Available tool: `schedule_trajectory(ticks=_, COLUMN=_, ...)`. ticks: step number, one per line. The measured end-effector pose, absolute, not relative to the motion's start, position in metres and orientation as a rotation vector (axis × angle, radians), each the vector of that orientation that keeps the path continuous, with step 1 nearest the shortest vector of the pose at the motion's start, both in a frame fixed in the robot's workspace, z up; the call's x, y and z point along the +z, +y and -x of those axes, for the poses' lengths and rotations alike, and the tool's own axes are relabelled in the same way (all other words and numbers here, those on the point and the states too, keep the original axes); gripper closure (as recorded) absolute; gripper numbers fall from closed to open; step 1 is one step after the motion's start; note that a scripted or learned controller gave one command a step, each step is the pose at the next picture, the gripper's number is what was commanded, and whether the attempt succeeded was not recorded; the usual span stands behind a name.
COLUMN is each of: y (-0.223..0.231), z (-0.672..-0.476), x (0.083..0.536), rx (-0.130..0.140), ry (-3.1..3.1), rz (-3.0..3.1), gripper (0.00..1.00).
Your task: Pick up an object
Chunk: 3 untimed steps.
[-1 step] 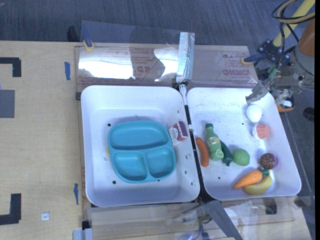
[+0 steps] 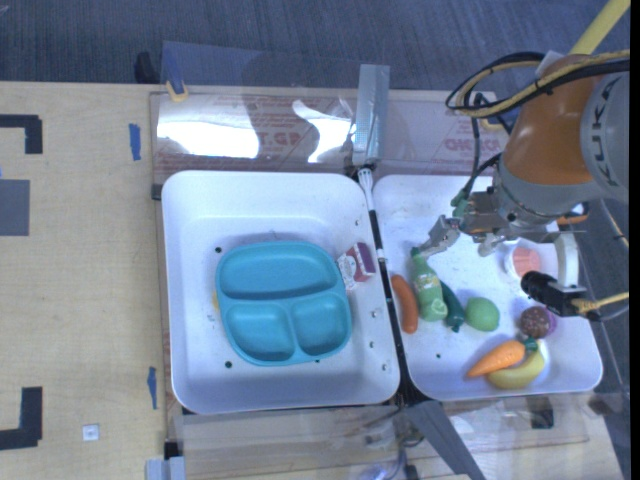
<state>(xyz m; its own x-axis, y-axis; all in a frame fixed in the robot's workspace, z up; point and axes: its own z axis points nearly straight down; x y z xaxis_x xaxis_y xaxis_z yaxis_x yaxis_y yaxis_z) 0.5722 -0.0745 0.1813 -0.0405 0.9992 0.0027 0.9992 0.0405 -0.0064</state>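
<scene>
Nearest the lens, an orange toy carrot [image 2: 497, 357] lies against a yellow toy banana [image 2: 527, 368] at the near edge of the right white bin [image 2: 580, 373]; beyond them sit a dark purple round fruit [image 2: 537, 320], a green lime-like ball [image 2: 482, 314], a green plastic bottle [image 2: 429, 294] and an orange-red sausage-shaped toy [image 2: 406, 303]; a pink slice [image 2: 526, 262] lies by the far wall; the left white bin [image 2: 190, 268] holds a blue three-part plastic tray [image 2: 282, 301]. Above the bottle, the two-finger gripper [image 2: 472, 230] hangs with its jaws spread and nothing between them. I judge the crowding a risk; closing here could nudge the bottle into the sausage, or the fingers could slip off its rounded side.
</scene>
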Motion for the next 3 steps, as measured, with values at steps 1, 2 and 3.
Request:
schedule_trajectory(ticks=1, y=-0.095, z=-0.561, x=0.087, rx=-0.007, ry=-2.264, rz=2.186, gripper=0.0)
schedule_trajectory(ticks=2, y=-0.095, z=-0.563, x=0.1, rx=-0.015, ry=-2.267, rz=2.193, gripper=1.0)
schedule_trajectory(ticks=3, y=-0.05, z=-0.557, x=0.201, rx=-0.008, ry=-2.325, rz=2.12, gripper=1.0)
